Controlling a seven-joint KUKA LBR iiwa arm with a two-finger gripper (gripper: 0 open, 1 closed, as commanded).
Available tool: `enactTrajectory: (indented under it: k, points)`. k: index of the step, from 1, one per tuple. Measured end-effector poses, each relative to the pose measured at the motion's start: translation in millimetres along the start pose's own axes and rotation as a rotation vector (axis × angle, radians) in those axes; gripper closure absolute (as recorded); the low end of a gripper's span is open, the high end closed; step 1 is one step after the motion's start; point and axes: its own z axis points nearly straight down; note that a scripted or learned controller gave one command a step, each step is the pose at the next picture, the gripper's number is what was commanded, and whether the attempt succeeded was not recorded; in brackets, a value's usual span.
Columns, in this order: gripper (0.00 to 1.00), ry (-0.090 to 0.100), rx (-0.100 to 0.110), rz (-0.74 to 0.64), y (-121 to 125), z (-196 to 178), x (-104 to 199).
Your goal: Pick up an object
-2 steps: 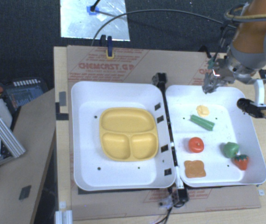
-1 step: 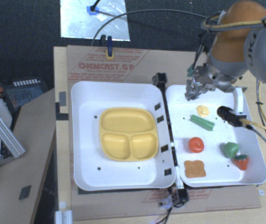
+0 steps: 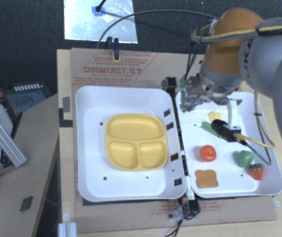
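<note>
My gripper (image 3: 191, 105) hangs over the far left corner of the right bin (image 3: 274, 181), close to the divider between the two bins. Nothing shows between it and the bin floor. A small yellow piece (image 3: 214, 116) and a green strip (image 3: 207, 127) lie just right of and below it. Nearer the front are a red tomato (image 3: 208, 153) and a brown toast slice (image 3: 207, 178). A green pepper (image 3: 244, 157) and a red strawberry-like piece (image 3: 255, 171) sit at the front right.
The left bin (image 3: 89, 132) holds a yellow divided plate (image 3: 135, 141). Both bins rest on a cardboard sheet (image 3: 116, 68). The grey arm with its orange band (image 3: 229, 33) comes in over the right bin's far side.
</note>
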Motion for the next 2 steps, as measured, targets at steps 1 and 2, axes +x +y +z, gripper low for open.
enactTrajectory:
  k: [1, 2]
  points:
    - [1.00, 0.000, 0.000, 0.000, -14.5, 9.5, 50.8]
    - [1.00, 0.000, 0.000, 0.000, -37.3, 1.5, 95.8]
